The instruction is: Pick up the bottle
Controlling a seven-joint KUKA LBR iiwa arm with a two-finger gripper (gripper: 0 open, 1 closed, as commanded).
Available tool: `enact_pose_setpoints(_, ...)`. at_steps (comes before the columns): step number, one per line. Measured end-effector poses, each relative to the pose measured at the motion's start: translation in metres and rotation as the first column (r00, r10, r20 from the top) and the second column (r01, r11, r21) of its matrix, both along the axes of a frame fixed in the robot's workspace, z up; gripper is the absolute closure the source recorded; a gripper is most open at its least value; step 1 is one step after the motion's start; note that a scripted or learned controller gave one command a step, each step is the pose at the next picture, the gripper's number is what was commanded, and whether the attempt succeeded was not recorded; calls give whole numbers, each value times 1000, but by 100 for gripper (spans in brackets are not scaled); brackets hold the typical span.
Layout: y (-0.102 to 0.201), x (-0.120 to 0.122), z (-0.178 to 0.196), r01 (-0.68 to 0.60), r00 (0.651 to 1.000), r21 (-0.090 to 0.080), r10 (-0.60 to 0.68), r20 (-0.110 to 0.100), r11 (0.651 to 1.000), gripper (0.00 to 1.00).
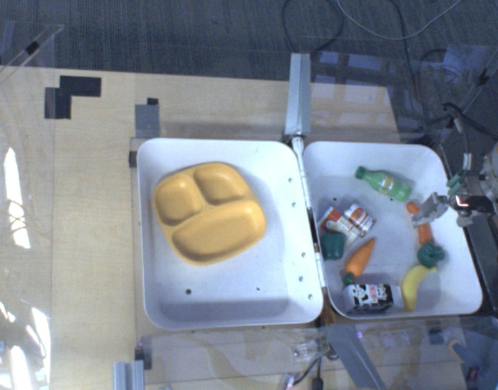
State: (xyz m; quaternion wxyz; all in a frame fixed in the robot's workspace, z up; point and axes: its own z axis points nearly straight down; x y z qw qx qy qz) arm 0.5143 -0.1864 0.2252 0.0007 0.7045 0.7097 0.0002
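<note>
From above, a green bottle (383,183) lies tilted in the upper part of the right bin (443,165), while the gripper (438,204), just right of it, should centre over it; finger state unclear.

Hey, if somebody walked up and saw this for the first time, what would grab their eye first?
Probably the big yellow plastic divided plate, lying alone in the left white bin. Next, the scatter of small toy foods in the right white bin: a green plastic bottle near its far side, an orange carrot in the middle, a yellow banana at the near right. The gripper reaches in at that bin's right edge.
</note>
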Motion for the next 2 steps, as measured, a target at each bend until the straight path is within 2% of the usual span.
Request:
enact_pose_setpoints(1,28,55,-138,-79,997,-3,79,9,997,0)
enact_pose_setpoints(2,-16,142,-140,-267,964,-3,267,4,964,0)
